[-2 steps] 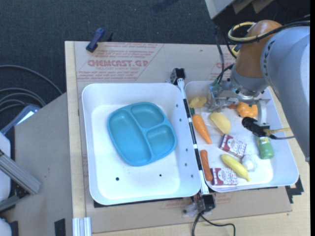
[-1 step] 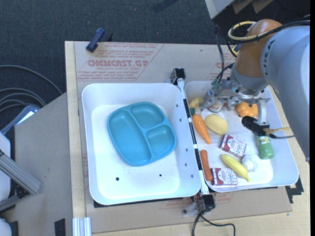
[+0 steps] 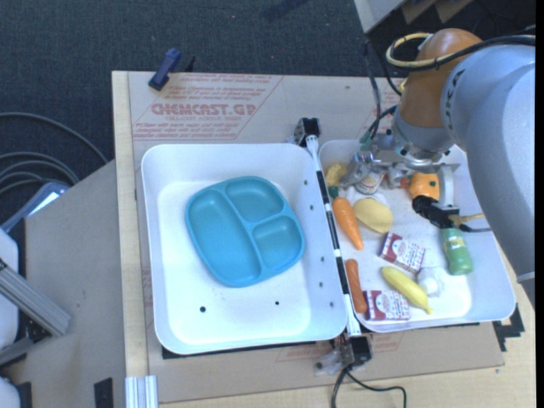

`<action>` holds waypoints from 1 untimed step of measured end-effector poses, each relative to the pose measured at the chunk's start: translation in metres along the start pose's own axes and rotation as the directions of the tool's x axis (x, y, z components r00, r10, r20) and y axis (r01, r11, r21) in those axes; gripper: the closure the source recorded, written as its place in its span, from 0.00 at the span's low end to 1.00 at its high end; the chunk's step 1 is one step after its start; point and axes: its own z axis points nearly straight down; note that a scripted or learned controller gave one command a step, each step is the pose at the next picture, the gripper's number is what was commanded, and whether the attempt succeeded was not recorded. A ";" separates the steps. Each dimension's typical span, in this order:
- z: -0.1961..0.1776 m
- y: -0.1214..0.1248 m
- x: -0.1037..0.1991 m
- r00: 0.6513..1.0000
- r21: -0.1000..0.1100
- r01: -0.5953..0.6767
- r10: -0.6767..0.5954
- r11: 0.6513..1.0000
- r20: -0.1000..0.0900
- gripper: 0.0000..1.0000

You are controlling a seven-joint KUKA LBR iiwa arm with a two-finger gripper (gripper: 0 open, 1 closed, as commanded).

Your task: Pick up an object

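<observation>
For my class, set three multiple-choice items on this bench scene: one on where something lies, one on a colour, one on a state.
1. Where does the compartment tray lie?
A. left bin
B. right bin
C. on the floor

2. What colour is the bottle?
A. red
B. green
C. blue

3. How does the banana sit?
A. held between fingers
B. standing on end
C. lying flat in the right bin

Answers:
1 A, the tray rests on the floor of the left bin.
2 B, the bottle's body is green.
3 C, it lies flat, well away from the gripper at the bin's far end.
</observation>
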 end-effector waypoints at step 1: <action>-0.010 0.001 0.001 1.000 -0.006 -0.001 0.001 1.000 0.000 1.00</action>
